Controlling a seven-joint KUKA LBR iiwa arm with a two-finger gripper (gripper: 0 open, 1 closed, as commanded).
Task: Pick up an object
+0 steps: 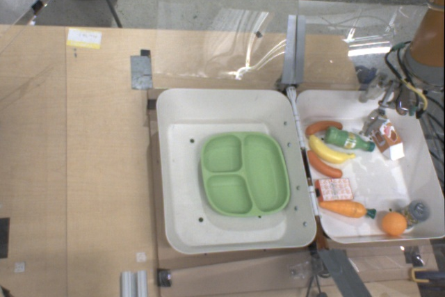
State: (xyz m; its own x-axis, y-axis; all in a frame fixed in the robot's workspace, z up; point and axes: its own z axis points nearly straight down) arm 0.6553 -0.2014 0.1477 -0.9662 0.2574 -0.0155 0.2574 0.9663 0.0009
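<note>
Green divided plate point(245, 174) fills left bin point(174, 219); toy food point(332, 149) fills right bin point(417, 170).

Green tray point(245, 173) left — toy food point(332, 149) right.

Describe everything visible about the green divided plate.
The green divided plate is pale green and looks like moulded plastic, a rounded rectangle with three compartments: two smaller ones on the camera view's left, one long one on its right. It lies flat, slightly rotated, near the middle of the left white bin, with nothing in its compartments.
</note>
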